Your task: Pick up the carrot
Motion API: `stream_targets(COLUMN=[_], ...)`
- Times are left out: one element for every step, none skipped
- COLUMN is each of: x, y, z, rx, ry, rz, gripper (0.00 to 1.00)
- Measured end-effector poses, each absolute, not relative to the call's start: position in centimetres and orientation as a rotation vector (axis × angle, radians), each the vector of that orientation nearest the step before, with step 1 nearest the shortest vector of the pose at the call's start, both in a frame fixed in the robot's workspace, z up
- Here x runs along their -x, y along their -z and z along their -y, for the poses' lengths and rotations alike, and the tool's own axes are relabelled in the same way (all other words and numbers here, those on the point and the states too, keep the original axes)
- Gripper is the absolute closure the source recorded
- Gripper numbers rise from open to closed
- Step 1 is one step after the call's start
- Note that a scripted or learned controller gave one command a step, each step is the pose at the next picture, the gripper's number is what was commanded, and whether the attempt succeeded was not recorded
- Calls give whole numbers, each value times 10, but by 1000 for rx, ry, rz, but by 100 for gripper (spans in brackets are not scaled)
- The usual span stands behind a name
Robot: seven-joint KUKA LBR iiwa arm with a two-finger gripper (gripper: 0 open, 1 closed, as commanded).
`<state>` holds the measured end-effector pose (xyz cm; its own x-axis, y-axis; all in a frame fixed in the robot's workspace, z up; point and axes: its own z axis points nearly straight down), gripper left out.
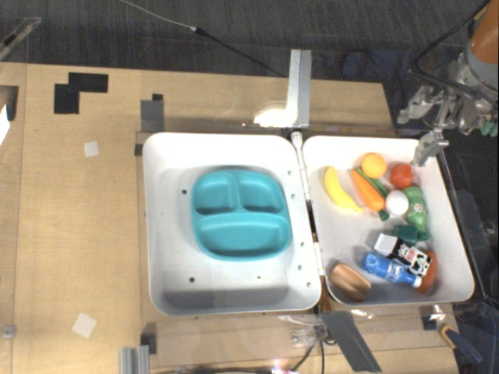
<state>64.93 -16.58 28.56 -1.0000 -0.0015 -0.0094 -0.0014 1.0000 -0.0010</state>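
The metal two-finger gripper (431, 142) is hovering over the far right corner of the right shallow white bin (461, 244); whether it is spread or closed I cannot tell. The slim orange carrot (366, 188) is lying down-left of it, long axis diagonal, touching a curved yellow banana (340, 190) among crowded toy foods, while the left white bin (160, 232) is holding a teal divided plate (238, 213).
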Motion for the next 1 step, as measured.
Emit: stream_targets(x=[-646], y=[-173], z=[132], rx=[53], ry=[-3], rz=[-3140], gripper=[0])
